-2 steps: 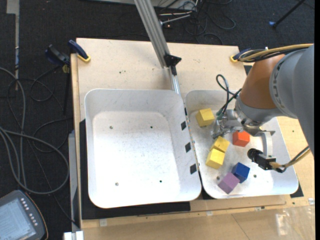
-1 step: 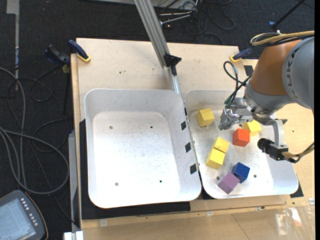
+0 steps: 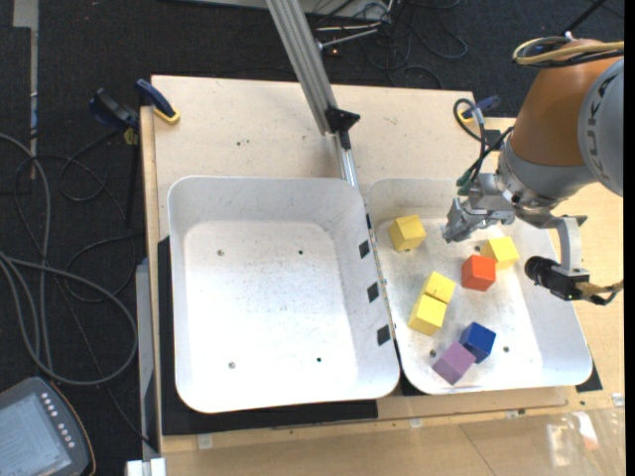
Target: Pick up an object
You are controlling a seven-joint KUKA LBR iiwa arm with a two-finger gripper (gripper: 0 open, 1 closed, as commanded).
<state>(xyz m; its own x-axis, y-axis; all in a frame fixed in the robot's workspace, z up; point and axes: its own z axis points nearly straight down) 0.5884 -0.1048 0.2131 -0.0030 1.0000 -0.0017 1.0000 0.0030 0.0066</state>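
Several small blocks lie in the right bin (image 3: 556, 350): a yellow cube (image 3: 407, 233) at its upper left, an orange cube (image 3: 478, 272), a yellow block (image 3: 502, 250) just behind the orange one, a pair of yellow blocks (image 3: 433, 303) in the middle, a blue cube (image 3: 478, 339) and a purple cube (image 3: 454, 362) near the front. My gripper (image 3: 462, 228) hangs low over the bin's upper part, between the upper-left yellow cube and the orange cube, beside the yellow block. I see no block between its fingers.
The left bin (image 3: 268, 296) sits beside the right one, sharing a middle rim. A slanted metal pole (image 3: 308, 58) crosses the bench at the back. Clamps sit at the bench's back left corner (image 3: 149, 102). Cables lie on the floor around.
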